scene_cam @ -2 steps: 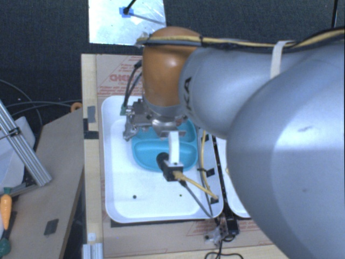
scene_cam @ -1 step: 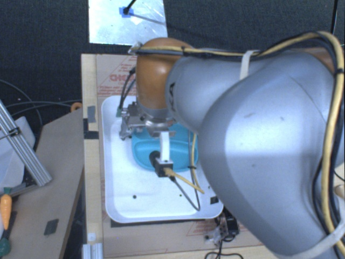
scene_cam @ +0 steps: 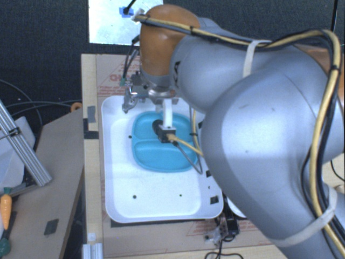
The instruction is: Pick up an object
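Bulky glossy grey arm, rounded joints, orange-brown band above wrist. Yellow and black cables run along it, white straps. Silver metal gripper.

A blue divided dish lies in a white bin.

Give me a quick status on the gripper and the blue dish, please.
Gripper low over white bin, far end. Blue dish flat in bin. Arm overhangs dish.

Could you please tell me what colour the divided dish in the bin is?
The dish is light blue, camera view.
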`<state>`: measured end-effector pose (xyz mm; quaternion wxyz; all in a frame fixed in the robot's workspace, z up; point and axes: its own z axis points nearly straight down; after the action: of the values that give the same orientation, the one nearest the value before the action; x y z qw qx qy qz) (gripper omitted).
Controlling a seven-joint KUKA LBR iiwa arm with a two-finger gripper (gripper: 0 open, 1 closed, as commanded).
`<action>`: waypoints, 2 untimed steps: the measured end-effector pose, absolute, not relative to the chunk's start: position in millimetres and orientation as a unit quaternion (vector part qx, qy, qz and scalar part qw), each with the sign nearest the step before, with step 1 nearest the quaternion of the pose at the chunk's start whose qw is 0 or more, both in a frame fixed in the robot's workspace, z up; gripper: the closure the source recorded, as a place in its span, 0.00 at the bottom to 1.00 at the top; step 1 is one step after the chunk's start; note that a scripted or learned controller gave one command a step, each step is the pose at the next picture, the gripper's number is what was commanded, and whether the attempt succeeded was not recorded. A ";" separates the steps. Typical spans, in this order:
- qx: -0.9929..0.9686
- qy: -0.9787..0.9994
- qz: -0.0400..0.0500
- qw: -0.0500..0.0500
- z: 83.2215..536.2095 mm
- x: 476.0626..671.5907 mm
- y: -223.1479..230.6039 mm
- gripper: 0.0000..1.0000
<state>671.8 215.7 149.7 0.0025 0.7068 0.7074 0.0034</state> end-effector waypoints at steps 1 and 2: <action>0.705 0.709 0.003 0.002 159.9 670.0 217.3 1.00; 0.707 0.707 -0.001 -0.001 202.8 584.9 203.0 1.00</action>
<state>584.9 203.0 202.8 -0.0012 0.7072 0.7070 -0.0010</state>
